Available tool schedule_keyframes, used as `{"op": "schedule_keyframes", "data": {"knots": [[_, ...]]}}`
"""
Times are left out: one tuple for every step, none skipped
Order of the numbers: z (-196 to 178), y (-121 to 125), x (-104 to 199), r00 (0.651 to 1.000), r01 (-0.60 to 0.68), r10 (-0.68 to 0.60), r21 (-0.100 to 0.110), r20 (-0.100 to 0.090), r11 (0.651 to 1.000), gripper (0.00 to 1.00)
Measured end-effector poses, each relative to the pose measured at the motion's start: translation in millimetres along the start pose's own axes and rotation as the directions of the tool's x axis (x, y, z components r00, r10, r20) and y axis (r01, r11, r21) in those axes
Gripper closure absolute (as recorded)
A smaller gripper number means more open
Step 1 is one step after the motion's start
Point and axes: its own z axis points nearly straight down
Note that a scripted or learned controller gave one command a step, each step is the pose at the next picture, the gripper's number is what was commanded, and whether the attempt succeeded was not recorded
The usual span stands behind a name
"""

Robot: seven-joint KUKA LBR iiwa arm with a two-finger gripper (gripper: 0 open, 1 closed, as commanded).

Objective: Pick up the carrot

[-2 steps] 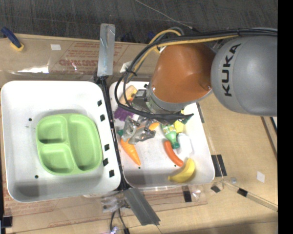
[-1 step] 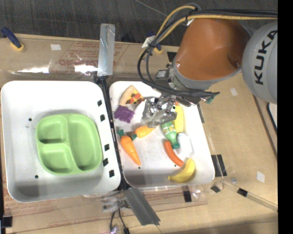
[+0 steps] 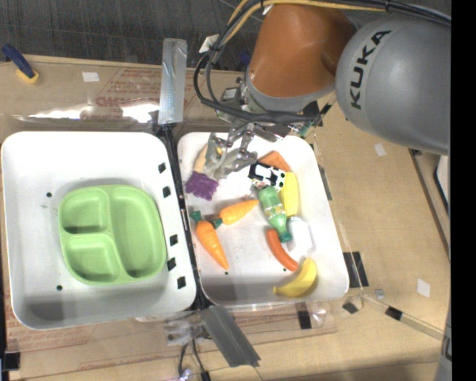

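The left bin (image 3: 16, 213) carries a green divided plate (image 3: 111, 232). In the right bin (image 3: 321, 213), near its left wall, the carrot (image 3: 210, 243) lies free, just beside a 2nd orange piece (image 3: 239, 210). The gripper (image 3: 226, 155) hangs at the far-left corner beside a purple item (image 3: 201, 185); whether its fingers are spread or closed, I cannot tell. A banana (image 3: 298, 280) sits by the near-right corner.

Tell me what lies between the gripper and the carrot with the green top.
In the camera view, the purple toy lies between the gripper and the carrot, in the right bin.
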Motion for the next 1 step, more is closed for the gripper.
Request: {"op": "schedule_keyframes", "data": {"knots": [[20.7, 2.8, -28.2, 0.987, 0.159, -0.159, 0.001, -0.001, 0.987, 1.00]]}}
